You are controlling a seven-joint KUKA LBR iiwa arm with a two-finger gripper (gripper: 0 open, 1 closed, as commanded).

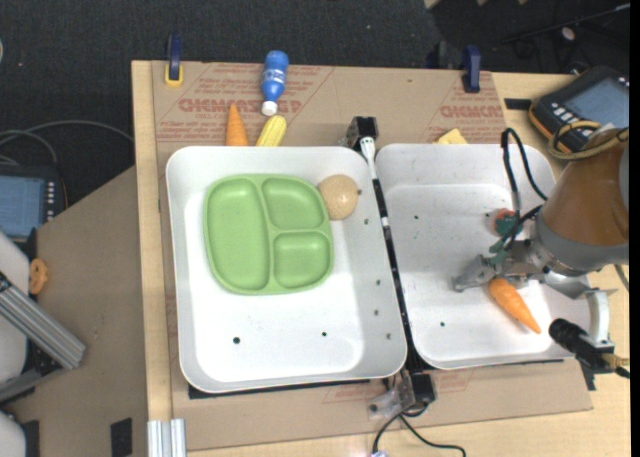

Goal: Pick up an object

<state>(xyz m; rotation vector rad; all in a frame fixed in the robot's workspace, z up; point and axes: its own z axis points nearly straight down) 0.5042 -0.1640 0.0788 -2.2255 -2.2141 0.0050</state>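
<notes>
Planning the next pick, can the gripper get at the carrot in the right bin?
Probably yes: the gripper sits just beside the carrot in the right bin, nothing lies between them.

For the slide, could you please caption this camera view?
KUKA arm's gripper low in the right bin beside an orange carrot; green divided tray in the left bin.

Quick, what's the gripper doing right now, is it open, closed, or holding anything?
Gripper: down in the right bin, beside the orange carrot; whether it is open, closed or gripping the carrot cannot be told.
</notes>
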